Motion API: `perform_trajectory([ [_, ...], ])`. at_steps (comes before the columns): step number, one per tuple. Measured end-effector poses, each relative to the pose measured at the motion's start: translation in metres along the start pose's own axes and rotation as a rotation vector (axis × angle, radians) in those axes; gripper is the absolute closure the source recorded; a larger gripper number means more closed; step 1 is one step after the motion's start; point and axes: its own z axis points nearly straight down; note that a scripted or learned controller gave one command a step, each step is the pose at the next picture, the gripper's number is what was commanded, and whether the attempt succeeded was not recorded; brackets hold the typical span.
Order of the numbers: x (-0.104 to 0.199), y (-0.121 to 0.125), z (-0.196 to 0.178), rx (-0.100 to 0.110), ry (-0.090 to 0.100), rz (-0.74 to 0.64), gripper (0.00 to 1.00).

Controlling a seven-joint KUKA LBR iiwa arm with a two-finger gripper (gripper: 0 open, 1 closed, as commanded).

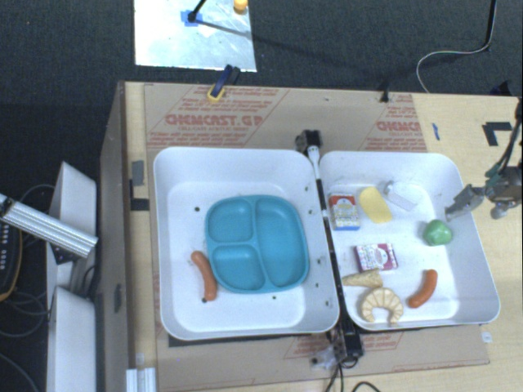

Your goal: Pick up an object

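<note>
- Gripper (480, 203) at the right edge of the view, over the right rim of the right bin (470, 296); one grey finger (462, 202) points left toward the bin interior
- Jaw state: cannot tell how far open; nothing visible between the fingers
- Green round object (438, 233), a ball or fruit, lies in the right bin just below and left of the gripper, apart from it
- Right bin, far side: small red-and-white carton (345, 211) at left, yellow oblong piece (376, 205) beside it, pale clear wrapper-like item (402, 195) further right
- Right bin, middle: pink-and-white packet (376, 257)
- Right bin, near side: pale wedge-shaped piece (364, 279), croissant (382, 304) touching or just beside it, orange-red sausage (422, 289) to the right, tilted
- Left bin (176, 219): blue divided plate (257, 242) with three compartments sits in the middle; second orange-red sausage (205, 275) lies on the bin floor just beside the plate's near-left edge
- The two bins sit side by side on a cardboard-covered bench (270, 113), joined by a black clip (310, 141) at the far end
- Beyond the bench: a shiny sheet (163, 23) on dark floor with a small yellow object (240, 4) on it
</note>
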Motion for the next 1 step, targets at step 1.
perform_trajectory([
  [1,0.0403,0.0623,0.0915,0.002,0.001,0.0,0.0],
])
